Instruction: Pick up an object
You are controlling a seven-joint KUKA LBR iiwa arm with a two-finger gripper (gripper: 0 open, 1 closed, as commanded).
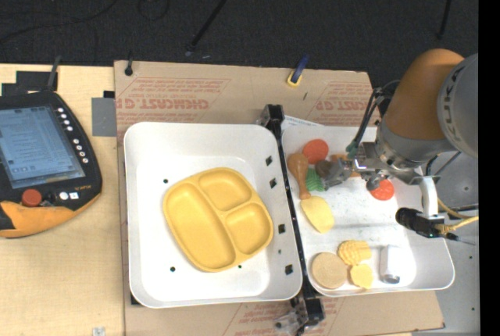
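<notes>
The right white bin [437, 268] holds several toy foods. A red tomato [316, 149], a brown drumstick [298, 167] and a green piece [314, 180] lie in its upper left part. A pale yellow piece [317, 214] lies below them. Along the front are a corn cob [354, 252], a round tan biscuit [329, 270], a small yellow piece [362, 276] and a white-grey item [389, 264]. A small red piece [382, 189] sits under the wrist. My gripper [334, 171] is low in this bin, right beside the green piece and just right of the drumstick.
In the left bin [144, 264] lies a yellow divided plate [217, 218]. A black divider [284, 201] runs between the bins. A teach pendant [41, 164] rests on the bench at far left. The arm's grey body [426, 119] overhangs the right bin's far right side.
</notes>
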